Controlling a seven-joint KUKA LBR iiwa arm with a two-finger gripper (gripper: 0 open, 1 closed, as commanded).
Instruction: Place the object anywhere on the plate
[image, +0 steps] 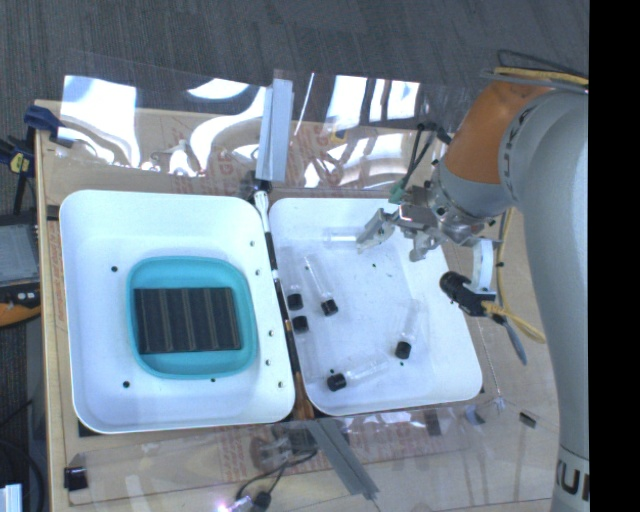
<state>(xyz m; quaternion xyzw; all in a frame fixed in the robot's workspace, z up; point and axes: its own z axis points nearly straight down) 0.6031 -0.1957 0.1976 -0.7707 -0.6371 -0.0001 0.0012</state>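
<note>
Two shallow white bins (90, 215) side by side on the surface.
Hand (398, 235) hovers over clear black-capped tubes (318, 290); grip state unclear.

Teal square plate (190, 318) with dark ribbed centre in left bin (90, 230); clear black-capped tubes (322, 290) scattered flat in right bin (455, 375).

glossy white plastic bins (100, 250); a smooth teal plastic plate (150, 280) with a dark ribbed centre; clear tubes (318, 285) with black caps.

White "KU" on arm base (572, 480)
</note>
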